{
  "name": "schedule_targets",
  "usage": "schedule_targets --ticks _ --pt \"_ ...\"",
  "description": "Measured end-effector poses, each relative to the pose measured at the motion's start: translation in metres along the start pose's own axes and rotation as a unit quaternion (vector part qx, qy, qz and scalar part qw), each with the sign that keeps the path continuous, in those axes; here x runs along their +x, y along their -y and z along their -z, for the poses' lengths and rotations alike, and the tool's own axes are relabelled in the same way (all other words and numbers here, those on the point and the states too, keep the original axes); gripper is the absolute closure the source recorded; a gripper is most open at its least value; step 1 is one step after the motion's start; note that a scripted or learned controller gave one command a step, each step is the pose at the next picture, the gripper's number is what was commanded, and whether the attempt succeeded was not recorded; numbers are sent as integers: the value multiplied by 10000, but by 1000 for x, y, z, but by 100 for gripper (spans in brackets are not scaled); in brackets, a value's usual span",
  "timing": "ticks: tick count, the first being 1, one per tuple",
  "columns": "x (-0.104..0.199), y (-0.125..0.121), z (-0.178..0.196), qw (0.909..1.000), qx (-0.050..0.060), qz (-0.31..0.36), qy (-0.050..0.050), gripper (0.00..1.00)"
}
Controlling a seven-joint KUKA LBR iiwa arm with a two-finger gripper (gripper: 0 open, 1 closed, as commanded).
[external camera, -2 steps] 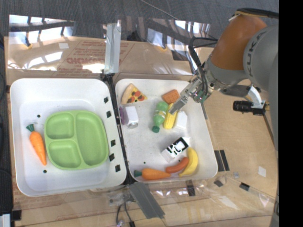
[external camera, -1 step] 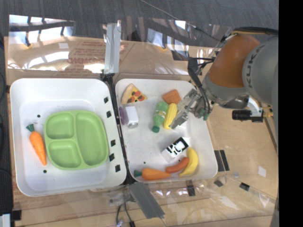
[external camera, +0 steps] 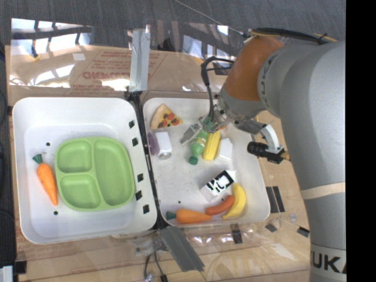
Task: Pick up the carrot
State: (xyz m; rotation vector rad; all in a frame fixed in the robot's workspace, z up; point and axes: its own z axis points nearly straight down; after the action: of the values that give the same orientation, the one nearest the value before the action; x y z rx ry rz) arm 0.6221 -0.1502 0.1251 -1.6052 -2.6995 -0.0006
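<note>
While the gripper [external camera: 202,128] hangs low at the back of the right bin [external camera: 258,181], one carrot [external camera: 191,217] lies flat at the front of that same bin, well apart from it. This carrot points its green end to the left and touches a red pepper [external camera: 220,207]. The other carrot [external camera: 47,182] lies in the left bin [external camera: 23,122], far from the gripper, just beside a green plate [external camera: 94,172]. I cannot tell if the gripper is open or closed, because the arm's wrist hides part of it.

Both bins are white and sit side by side on brown cardboard [external camera: 100,69]. Behind them the floor is dark grey.

Right under the gripper are a green bottle [external camera: 195,150] and a corn cob [external camera: 211,145], lying close together. A pizza slice [external camera: 165,117] and a small white cup [external camera: 161,145] lie to their left. Between the gripper and the near carrot sits a black and white box [external camera: 218,183], with a banana [external camera: 237,200] next to it.
</note>
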Motion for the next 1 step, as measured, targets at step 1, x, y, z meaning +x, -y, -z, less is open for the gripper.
schedule_targets --ticks 1 --pt "-38 64 86 9998 -22 200 45 0"
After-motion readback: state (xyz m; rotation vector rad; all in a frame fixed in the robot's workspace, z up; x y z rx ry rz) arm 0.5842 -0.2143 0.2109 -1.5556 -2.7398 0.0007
